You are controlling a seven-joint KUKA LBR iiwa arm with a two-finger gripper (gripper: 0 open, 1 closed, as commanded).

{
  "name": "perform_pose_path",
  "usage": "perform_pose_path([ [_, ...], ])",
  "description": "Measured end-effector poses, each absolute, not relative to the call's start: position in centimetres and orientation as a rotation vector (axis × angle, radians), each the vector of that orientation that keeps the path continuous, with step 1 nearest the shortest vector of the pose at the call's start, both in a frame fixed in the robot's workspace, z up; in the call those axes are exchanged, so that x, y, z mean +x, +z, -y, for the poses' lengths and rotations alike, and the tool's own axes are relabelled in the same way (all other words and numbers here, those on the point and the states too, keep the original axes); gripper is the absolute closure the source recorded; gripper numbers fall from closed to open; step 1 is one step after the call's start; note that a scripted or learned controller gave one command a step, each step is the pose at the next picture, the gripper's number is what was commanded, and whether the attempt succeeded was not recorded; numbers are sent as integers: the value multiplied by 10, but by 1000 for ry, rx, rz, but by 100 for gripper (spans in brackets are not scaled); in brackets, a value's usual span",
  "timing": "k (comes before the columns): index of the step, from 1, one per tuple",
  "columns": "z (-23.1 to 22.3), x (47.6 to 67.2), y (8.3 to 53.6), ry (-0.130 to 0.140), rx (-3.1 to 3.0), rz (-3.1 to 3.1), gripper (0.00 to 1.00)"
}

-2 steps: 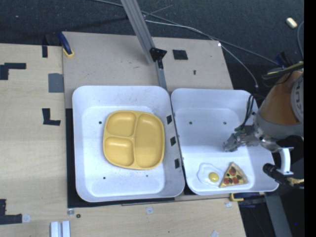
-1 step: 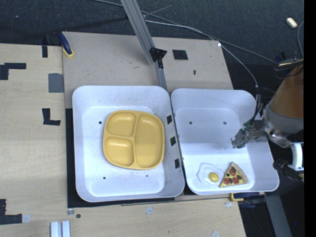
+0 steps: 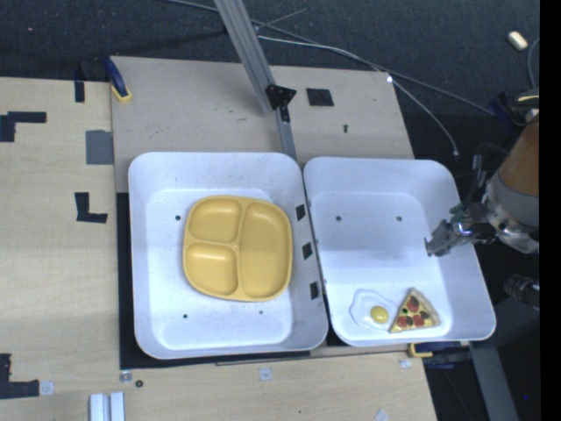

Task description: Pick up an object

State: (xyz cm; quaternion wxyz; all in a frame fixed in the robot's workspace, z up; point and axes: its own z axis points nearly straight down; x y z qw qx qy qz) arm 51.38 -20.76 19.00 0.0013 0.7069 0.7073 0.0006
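The gripper (image 3: 441,240) hangs over the right edge of the right bin (image 3: 386,182); whether it is apart or together, I cannot tell. A pizza slice (image 3: 415,312) and fried egg (image 3: 372,310) lie at that bin's near side, untouched. A yellow plate (image 3: 237,247) sits in the left bin (image 3: 158,235). The approach step is in hand; next it likely needs to move nearer and descend.

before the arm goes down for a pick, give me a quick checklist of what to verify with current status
1. Targets in sight: fried egg and pizza slice lie in the right bin, near its front edge: ok.
2. Gripper above a target: it sits by the bin's right wall, away from both: not ok.
3. Gripper carrying nothing: cannot tell.
4. Egg and pizza apart enough for a clean pick: close together, maybe touching: cannot tell.
5. Yellow plate lies flat in the left bin: ok.
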Motion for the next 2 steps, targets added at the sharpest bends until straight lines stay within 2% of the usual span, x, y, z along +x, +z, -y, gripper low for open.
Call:
perform_pose_path([
  [1, 205, 516, 253, 4, 2215, -2220, 100],
  [2, 156, 524, 256, 2, 2215, -2229, 100],
])
